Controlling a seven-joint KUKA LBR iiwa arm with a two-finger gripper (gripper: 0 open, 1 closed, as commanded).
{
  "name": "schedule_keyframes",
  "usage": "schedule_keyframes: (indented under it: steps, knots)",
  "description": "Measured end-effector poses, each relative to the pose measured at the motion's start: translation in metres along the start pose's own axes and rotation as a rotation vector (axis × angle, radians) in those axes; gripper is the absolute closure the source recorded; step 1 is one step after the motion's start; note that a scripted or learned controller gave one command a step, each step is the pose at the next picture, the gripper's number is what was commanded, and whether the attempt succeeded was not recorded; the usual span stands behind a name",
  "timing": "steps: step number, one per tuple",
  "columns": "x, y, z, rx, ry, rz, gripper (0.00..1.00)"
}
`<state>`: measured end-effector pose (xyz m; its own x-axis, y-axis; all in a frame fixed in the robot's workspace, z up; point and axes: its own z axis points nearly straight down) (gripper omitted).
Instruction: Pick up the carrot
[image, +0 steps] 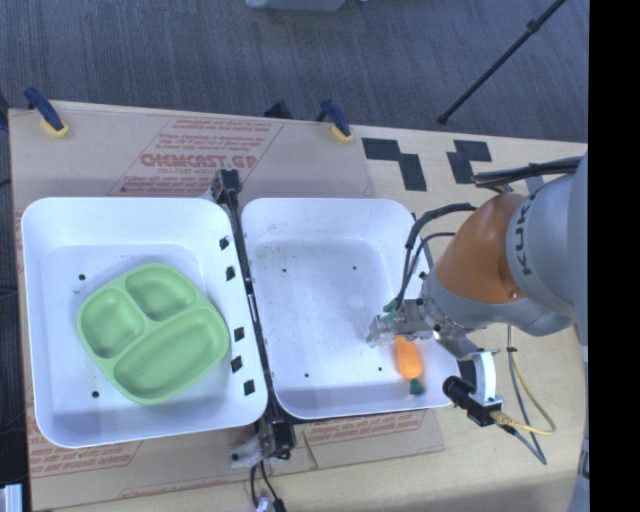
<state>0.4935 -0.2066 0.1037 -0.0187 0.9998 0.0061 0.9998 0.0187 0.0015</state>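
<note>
Taking the right bin as the landmark: the left bin sits directly to its left, their walls meeting along a shared divider. A sectioned plate lies in that left bin. Inside the right bin, the carrot lies by the lower right corner, near the right wall. The gripper sits just beside the carrot, up and to its left, with the arm extending past the bin's right wall.

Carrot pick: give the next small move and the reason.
Probably shift the gripper slightly toward the bin's near right corner, then lower. The carrot lies on the right bin floor beside the gripper, toward that corner, not between the fingers.
</note>
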Motion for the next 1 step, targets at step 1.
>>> schedule_keyframes:
  steps: [1]
  knots:
    - [-0.0042, -0.017, -0.0733, 0.003, -0.005, 0.014, 1.0]
